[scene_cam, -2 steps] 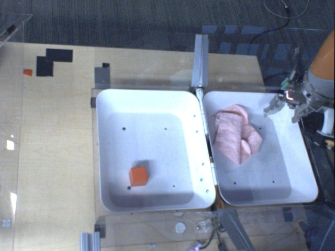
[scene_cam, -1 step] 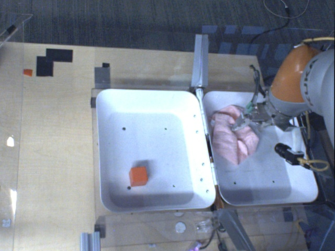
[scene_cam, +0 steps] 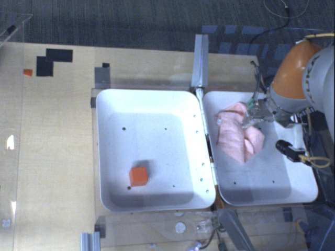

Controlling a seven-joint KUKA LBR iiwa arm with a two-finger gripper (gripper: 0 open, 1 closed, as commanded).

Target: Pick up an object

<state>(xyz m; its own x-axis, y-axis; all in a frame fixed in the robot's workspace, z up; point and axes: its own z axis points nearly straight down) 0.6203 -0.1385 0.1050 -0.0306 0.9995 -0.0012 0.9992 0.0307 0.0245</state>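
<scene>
**Arm over pink cloth in right bin**

Nearest the camera, at the bottom edge: a metal frame (scene_cam: 230, 233) below the seam between the two bins, on a pale wooden bench (scene_cam: 52, 156).

Left bin (scene_cam: 107, 140): shallow, white, rounded corners. Held one orange block (scene_cam: 138, 176) toward its near side, left of centre, resting flat on the floor and apart from every wall.

Right bin (scene_cam: 272, 192): same form, set just beside the left one, the two rims meeting along a dark seam. Held a crumpled pink cloth (scene_cam: 235, 136) in its far half, spread from the centre toward the left wall.

Gripper (scene_cam: 253, 115): lowered over the far right part of the cloth, fingertips at or against the fabric. Grip state could not be told; fingers too small and too mixed with the folds to separate. No fabric seen lifted clear of the bin floor.

Arm (scene_cam: 314, 82): entered from the right, grey with an orange band just above the wrist, cables trailing beside it over the bin's right rim.

Farthest: an upright metal post (scene_cam: 199, 61) behind the seam, black markers (scene_cam: 51, 60) and a small orange tag (scene_cam: 28, 72) on the bench's far left, then dark carpet (scene_cam: 131, 9) beyond.
</scene>
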